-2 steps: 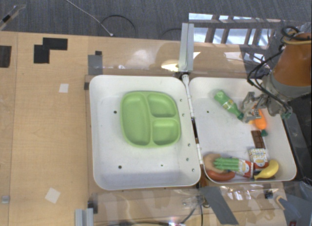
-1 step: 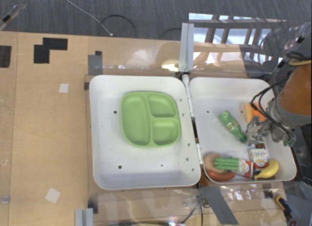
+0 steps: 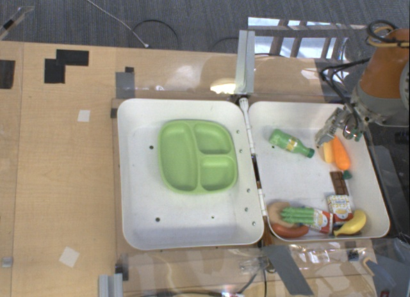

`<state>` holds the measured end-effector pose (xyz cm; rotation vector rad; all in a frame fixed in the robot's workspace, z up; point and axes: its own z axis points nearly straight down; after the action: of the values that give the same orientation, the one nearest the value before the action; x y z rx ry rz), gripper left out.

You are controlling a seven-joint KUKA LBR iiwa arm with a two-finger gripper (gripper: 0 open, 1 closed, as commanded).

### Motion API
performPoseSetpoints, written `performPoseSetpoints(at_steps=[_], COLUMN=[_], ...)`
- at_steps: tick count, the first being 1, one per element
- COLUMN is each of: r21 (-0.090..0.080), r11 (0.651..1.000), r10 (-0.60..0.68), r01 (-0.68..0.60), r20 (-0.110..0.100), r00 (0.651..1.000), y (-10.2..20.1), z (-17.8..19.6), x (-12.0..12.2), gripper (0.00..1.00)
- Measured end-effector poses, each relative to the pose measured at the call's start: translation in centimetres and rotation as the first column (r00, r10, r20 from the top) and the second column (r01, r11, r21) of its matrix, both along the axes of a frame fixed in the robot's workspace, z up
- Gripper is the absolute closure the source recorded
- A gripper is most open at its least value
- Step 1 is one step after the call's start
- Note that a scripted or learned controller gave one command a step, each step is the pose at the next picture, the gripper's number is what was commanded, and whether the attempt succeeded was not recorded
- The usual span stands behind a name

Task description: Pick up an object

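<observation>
Bins sit side by side on a pale wooden bench, seen from above at a slant. Filling much of the left bin (image 3: 138,225) is a green plate (image 3: 195,156) with three compartments, lying flat. Toys lie scattered across the right bin (image 3: 288,180). A green bottle (image 3: 291,143) lies on its side near that bin's far left, cap end pointing toward the middle. To its right an orange carrot (image 3: 340,153) rests against a paler yellow piece just beside it, with a dark brown bar (image 3: 339,182) below them along the right wall. Crowded into the near corner are a tan and red hot dog (image 3: 286,223), a bunch of green stalks (image 3: 303,215) lying across it, a small printed packet (image 3: 339,207) and a yellow banana (image 3: 352,223), all touching or overlapping. The arm (image 3: 383,75), grey with an orange band, reaches in from the right over the far right corner. Its gripper (image 3: 337,129) hangs just above the carrot's upper end, tilted down and to the left; whether it is spread or pressed together cannot be told from here, and nothing visibly sits in its grasp. Black squares (image 3: 64,64) mark the bench at far left.
</observation>
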<state>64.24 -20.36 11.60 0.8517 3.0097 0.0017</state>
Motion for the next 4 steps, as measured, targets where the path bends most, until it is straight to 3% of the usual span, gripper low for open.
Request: performPoseSetpoints(at_steps=[1, 2, 3, 4], r21=[0.000, 0.001, 0.001, -0.004], r11=[1.000, 1.000, 0.994, 0.993], r10=[-0.012, -0.016, 0.108, 0.118], r01=[0.012, 0.016, -0.108, -0.118], r20=[0.010, -0.003, -0.011, 0.004], r00=[1.000, 1.000, 0.994, 0.993], y=[5.7, 5.4, -0.1, 0.2], z=[11.3, 10.6, -2.3, -0.6], x=[0.2, -0.1, -0.7, -0.1], gripper=[1.00, 0.00, 0.00, 1.00])
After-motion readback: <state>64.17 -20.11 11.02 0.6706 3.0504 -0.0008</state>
